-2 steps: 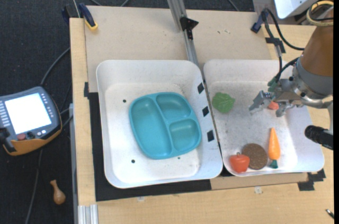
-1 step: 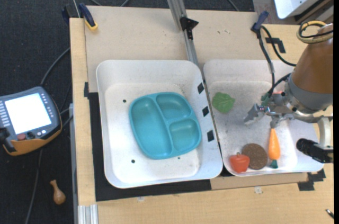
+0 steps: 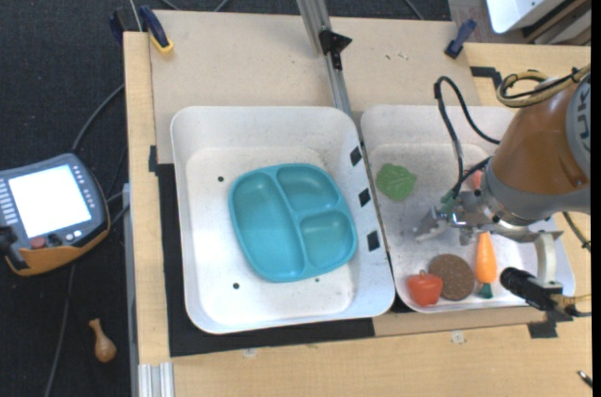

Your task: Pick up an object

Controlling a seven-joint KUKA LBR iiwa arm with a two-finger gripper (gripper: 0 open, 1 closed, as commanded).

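The right bin point(image 3: 413, 128) holds a green leafy piece point(image 3: 396, 181) near its left wall. Along its front edge lie a red tomato-like piece point(image 3: 424, 288), a brown round disc point(image 3: 454, 275) and an orange carrot-like piece point(image 3: 485, 258). A small teal bit point(image 3: 485, 291) sits just below the carrot. My gripper point(image 3: 438, 224) hangs low over the middle of the right bin, right of and below the green piece and above the brown disc. I see nothing in it. The arm's orange band point(image 3: 545, 146) covers the bin's right side.
The left bin point(image 3: 211, 292) carries a blue divided plate point(image 3: 293, 221). A metal pole point(image 3: 315, 1) slants down between the bins. Black cables point(image 3: 453, 118) loop over the right bin's back. A pendant point(image 3: 47, 212) lies off the bench at the left.
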